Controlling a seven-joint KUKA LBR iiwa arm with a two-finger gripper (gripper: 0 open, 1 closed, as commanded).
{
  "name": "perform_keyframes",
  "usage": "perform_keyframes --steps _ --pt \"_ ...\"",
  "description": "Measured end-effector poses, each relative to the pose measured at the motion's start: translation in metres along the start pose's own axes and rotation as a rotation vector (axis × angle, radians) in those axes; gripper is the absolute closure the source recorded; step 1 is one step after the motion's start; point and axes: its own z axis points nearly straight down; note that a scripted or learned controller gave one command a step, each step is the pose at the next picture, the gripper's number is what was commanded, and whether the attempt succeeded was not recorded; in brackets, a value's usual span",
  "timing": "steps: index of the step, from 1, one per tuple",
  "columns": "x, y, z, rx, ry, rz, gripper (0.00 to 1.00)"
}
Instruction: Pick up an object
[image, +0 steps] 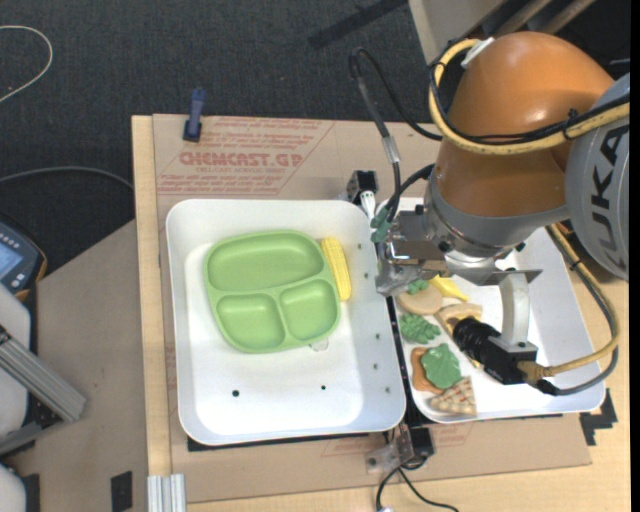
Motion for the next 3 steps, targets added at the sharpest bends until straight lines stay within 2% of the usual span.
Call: perform_keyframes --steps 1,2,3 --pt "0.003 0.001 -0.016 -0.013 0.003 -0.006 1.00" --pt "0.000 0.001 -0.077 -0.019 0.005 -0.006 1.00" --pt "0.001 0.001 -0.084 -0.016 0.003 -0.006 1.00"
